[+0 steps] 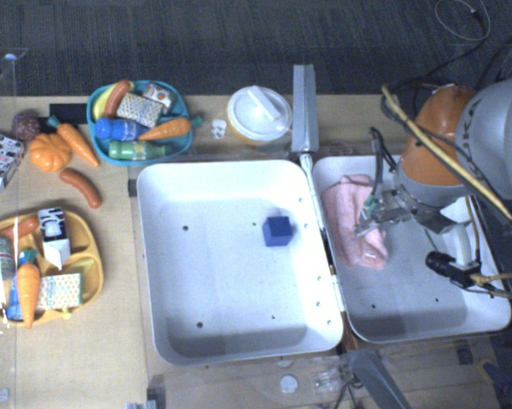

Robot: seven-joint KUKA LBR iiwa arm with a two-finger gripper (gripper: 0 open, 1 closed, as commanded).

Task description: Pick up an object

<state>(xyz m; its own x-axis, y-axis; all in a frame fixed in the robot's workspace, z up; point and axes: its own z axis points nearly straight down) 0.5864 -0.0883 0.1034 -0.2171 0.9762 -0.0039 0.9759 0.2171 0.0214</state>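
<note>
You cannot tell from this view whether the claw (pixel 371 216) is spread or pinching: it sits low in the right bin (pixel 436 318), right against the pink cloth (pixel 354 219), and its tips blur into the folds. The grey arm (pixel 494 133) behind it is cut off at the frame's right side. The cloth lies crumpled under and just left of the claw, along the bin's left wall. Further left, the left bin (pixel 211 323) holds a small blue block (pixel 277 230), well apart from the claw. Far left of the claw, a blue bowl (pixel 140 150) and a yellow tray (pixel 83 279) carry toy food; the print on their little cartons is too small to read. A white lidded tub (pixel 259 113) stands beyond the bins.
</note>
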